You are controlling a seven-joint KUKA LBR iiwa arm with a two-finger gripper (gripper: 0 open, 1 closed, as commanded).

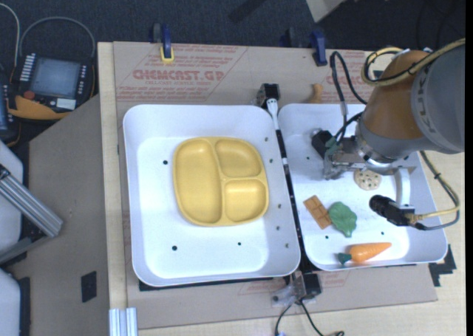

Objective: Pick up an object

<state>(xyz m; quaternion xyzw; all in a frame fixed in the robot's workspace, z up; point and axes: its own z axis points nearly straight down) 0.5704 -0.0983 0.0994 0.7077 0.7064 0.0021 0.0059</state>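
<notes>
We find two white bins side by side on the bench; the left bin [140, 201] holds a yellow divided plate [220, 180] with three compartments, lying flat near its middle. The right bin [425, 249] holds a green leafy toy vegetable [342, 218], an orange waffle-textured piece [317, 212] just left of it, a toy carrot [367, 252] at the near edge, and a round speckled cookie [366, 179] partly under the arm. The gripper [334, 165] hangs low over the far part of the right bin, just left of the cookie; nothing shows between its parts; whether the claw stands open or closed we cannot tell.
</notes>
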